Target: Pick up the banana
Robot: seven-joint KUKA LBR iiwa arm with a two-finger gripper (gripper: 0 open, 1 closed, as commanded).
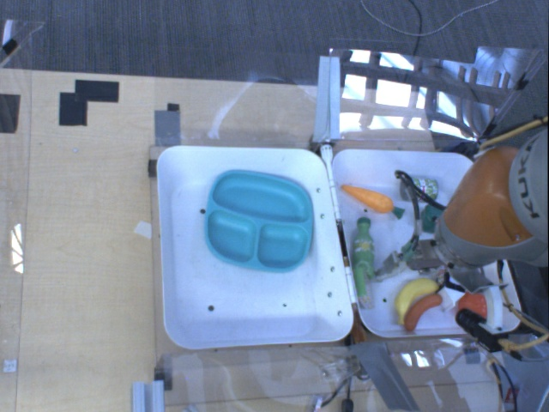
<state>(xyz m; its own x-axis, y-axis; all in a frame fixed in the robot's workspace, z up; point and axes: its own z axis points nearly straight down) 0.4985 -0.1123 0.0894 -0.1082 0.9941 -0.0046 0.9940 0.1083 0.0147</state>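
Note:
The banana (413, 293) is short and yellow and lies near the front of the right bin (377, 324). A reddish-brown sausage-shaped piece (421, 312) rests against its front side. My gripper (401, 260) reaches in from the right, below the orange band (482, 202). It hovers just behind and left of the banana, between it and a green bottle (364, 249). Nothing is visibly held in it. The arm's bulk hides the bin's right part.
An orange carrot (368, 197) lies at the back of the right bin, with a small green can (425, 187) and a dark cable (410, 189) beside it. A red and white item (477, 305) sits at front right. The left bin (184, 316) holds a blue divided plate (259, 220).

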